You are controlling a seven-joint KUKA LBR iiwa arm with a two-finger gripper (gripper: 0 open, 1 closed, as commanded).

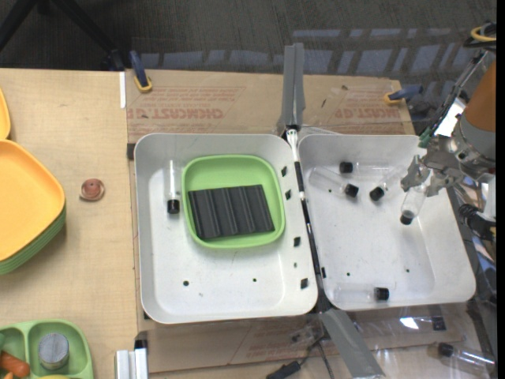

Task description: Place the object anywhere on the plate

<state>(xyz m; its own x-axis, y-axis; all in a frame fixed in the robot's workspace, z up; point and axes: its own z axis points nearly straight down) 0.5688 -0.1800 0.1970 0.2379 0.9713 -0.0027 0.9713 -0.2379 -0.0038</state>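
- Tube (pixel 411 205) of clear plastic with a black cap hangs over the right bin (pixel 442 287), near that bin's right wall, its long axis close to upright, cap end pointing down and slightly left.
- Gripper (pixel 424 178) is closed on the tube's upper end, pinching it between its two fingers.
- Green plate (pixel 233 172) sits in the left bin (pixel 221 290), well apart from the tube, with a dark ribbed block (pixel 229 212) lying on it.
- Another capped tube (pixel 172 188) lies just left of the plate, its long axis running near to far, cap toward the camera.
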